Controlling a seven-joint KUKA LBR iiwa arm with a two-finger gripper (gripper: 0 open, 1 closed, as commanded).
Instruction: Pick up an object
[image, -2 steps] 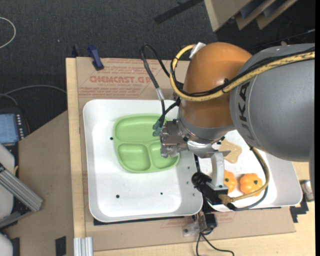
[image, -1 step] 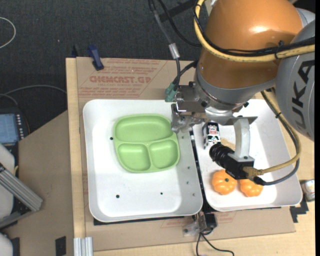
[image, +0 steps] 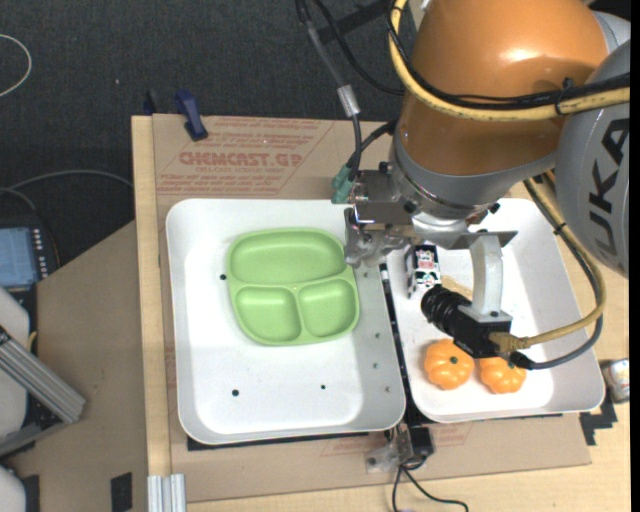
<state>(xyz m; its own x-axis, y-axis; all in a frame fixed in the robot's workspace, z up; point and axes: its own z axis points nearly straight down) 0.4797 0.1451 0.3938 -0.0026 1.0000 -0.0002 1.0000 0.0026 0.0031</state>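
Starting at the front, you're looking at an orange pumpkin (image: 447, 364) sitting in the near part of the right bin (image: 545, 260), with a second orange pumpkin (image: 501, 375) sitting just beside it, toward the view's right. Both are lying loose on the white floor, well apart from the gripper. A bit further back, in the left bin (image: 215, 380), a green divided plate (image: 293, 285) is lying flat with its three compartments facing up, taking up the middle and far part of that bin, closer to the seam than to the outer wall. Going back over to the right bin, a small black-and-white item (image: 425, 266) is standing close to the seam between the bins; it's too small for you to make out what it is. Right next to it, the gripper (image: 372, 240) is hanging over that seam, near the plate's far right corner. The arm (image: 500, 90) is covering it from above, so you can't tell whether it's spread, pressed together or pinching anything. Behind the bins, a brown board (image: 240, 150) with red print is lying on the bench, and a blue clip (image: 190, 113) is sitting at its far left corner.
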